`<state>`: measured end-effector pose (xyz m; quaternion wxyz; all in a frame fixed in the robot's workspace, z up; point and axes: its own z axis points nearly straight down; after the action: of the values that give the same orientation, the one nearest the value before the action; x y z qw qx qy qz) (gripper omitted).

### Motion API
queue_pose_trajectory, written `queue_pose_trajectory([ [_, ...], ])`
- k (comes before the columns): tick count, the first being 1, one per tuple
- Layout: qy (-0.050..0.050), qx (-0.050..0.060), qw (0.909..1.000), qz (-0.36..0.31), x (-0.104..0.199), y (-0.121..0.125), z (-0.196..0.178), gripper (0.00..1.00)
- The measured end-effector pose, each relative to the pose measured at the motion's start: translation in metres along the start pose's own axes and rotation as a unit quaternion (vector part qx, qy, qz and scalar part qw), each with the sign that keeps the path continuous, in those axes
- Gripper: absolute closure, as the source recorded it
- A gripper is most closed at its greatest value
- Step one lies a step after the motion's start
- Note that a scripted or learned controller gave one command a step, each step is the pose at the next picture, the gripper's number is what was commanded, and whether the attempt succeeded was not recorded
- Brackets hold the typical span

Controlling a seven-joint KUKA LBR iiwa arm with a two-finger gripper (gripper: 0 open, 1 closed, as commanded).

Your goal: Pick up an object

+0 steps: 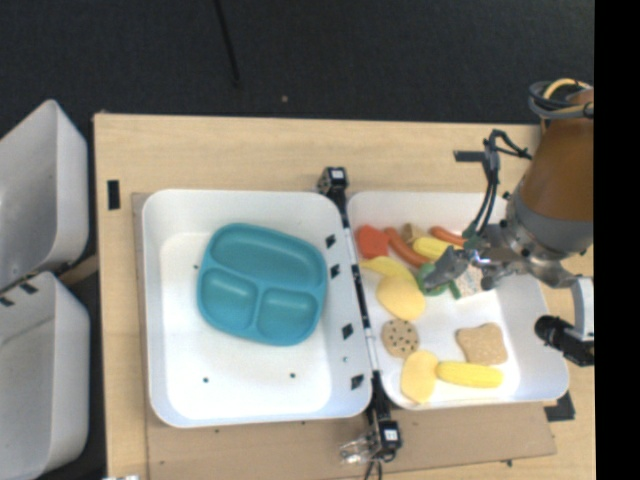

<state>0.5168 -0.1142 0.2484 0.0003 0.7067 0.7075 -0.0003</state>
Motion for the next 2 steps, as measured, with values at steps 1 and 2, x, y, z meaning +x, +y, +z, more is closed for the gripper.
queue_pose_trajectory([
  [1, 0.001, 0.003, 1.0000, 0.001, 0.010, 0.001, 0.053, 0.00],
  [2, 0.000, 0.002, 1.0000, 0.002, 0.009, 0.003, 0.097, 0.00],
])
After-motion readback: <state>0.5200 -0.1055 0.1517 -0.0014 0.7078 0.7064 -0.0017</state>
